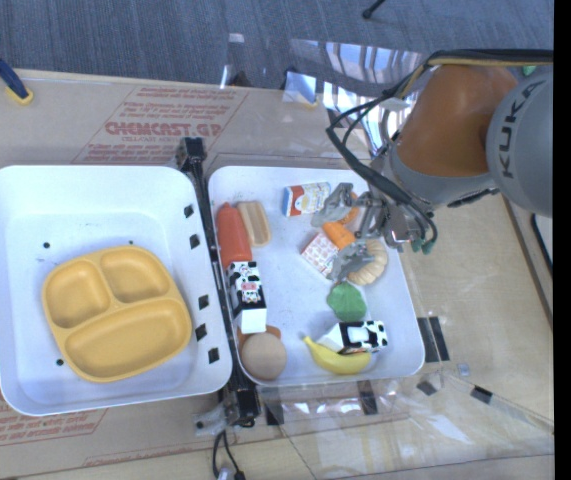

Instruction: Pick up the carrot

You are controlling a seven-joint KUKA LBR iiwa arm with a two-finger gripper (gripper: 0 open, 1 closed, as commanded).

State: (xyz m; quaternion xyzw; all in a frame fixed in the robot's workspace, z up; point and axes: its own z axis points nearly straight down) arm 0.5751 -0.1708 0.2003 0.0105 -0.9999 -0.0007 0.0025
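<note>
The carrot [338, 234] is a short orange piece lying in the right bin [402, 303], near its upper right part. My gripper [347, 230] reaches in from the right, directly over it. One metal finger [340, 202] shows just above the carrot and the other finger [351, 260] just below it. The fingers stand apart, so the gripper is open and straddles the carrot. I cannot tell whether either finger touches it.
Crowding the carrot are a small carton [307, 198], a pink-white packet [318, 255], a tan cracker [373, 266] and a green piece [346, 300]. A red sausage [232, 233], bun [255, 222], egg [263, 356] and banana [337, 360] lie further off. The left bin holds a yellow divided plate [115, 313].
</note>
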